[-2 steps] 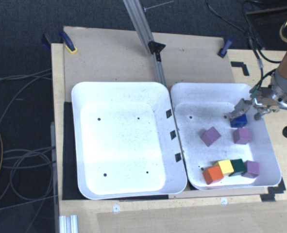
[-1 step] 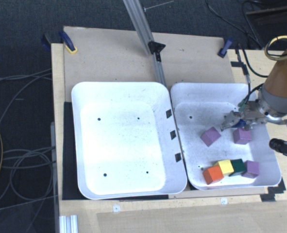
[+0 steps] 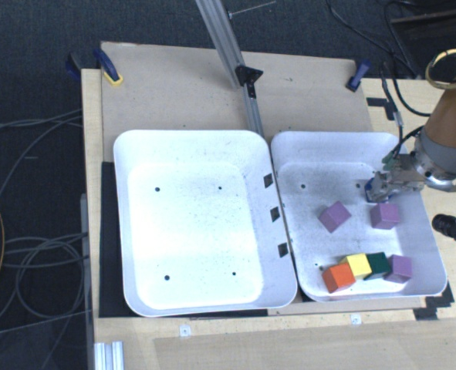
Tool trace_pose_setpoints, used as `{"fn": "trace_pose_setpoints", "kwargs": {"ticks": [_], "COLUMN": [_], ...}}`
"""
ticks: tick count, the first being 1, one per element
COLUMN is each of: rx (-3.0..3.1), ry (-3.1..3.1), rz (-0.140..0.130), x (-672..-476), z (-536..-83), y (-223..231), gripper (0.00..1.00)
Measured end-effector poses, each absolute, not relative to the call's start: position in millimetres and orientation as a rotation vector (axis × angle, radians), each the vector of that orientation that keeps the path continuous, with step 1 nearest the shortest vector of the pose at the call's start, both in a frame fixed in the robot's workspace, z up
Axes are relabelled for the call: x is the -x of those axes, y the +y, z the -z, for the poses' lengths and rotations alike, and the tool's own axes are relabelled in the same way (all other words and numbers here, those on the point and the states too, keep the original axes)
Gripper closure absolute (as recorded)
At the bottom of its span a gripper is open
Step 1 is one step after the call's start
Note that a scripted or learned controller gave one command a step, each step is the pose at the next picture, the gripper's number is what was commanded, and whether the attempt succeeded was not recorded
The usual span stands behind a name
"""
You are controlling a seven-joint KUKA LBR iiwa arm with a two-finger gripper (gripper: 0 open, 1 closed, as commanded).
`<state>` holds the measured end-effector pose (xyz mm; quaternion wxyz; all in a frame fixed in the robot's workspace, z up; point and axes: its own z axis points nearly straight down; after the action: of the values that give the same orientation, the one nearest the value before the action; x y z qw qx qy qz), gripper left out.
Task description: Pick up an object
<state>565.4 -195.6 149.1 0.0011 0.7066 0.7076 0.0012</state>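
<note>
Bench (image 3: 212, 75) of pale wood bearing two shallow white bins side by side. Left bin (image 3: 135, 206): bare speckled floor. Right bin (image 3: 305, 160): six small blocks. Three are purple: one tilted block (image 3: 334, 216) near the bin's middle, one (image 3: 385, 215) toward the right wall, one (image 3: 400, 267) at the near right corner. Beside that last block, a row of green (image 3: 378, 264), yellow (image 3: 358, 265) and orange (image 3: 339, 277) blocks, touching one another. Arm (image 3: 447, 129) entering from the right; its gripper (image 3: 383, 189) hangs just above the right-hand purple block, apart from the others. Whether the fingers are spread or closed cannot be told; no block is seen between them. Metal post (image 3: 228, 45) slanting over the bench behind the bins.
</note>
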Motion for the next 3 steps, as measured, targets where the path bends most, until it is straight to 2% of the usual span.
{"fn": "trace_pose_setpoints", "kwargs": {"ticks": [1,2,3], "rx": [-2.216,-2.215,-2.217], "ry": [2.217,2.218,2.220], "rz": [-0.005,-0.005,-0.004], "x": [-557.8,-559.8,-560.9], "z": [-205.1,-249.8,-269.6], "y": [-199.8,-204.1,-204.1], "gripper": [1.00,1.00,1.00]}}
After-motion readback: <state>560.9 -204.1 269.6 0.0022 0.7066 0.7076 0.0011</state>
